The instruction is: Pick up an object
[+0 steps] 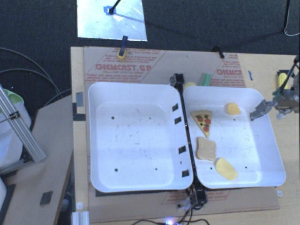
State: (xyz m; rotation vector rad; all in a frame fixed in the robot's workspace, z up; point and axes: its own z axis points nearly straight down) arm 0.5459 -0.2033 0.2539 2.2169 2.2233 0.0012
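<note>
While the tool point(260, 109) hangs at the right bin's point(269, 139) rim — grip state unclear, yellow round piece point(233, 108) just beside it.

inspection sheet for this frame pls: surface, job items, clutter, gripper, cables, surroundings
Surface: bench topped with printed cardboard, bearing a left bin and a right bin, both shallow and white, side by side.
Job's things: all in the right bin: pizza slice, bread slice, yellow oval piece, small yellow piece.
Clutter: yellow clamp on the cardboard's far edge; a green object and a yellow object behind the bins.
Gripper: gripper at the right bin's right rim, holding nothing visible; finger state unclear.
Cables: dark cables on the floor at left; wires at the bench's near edge.
Surroundings: dark carpet, shiny floor panel, aluminium frame at left.
</note>
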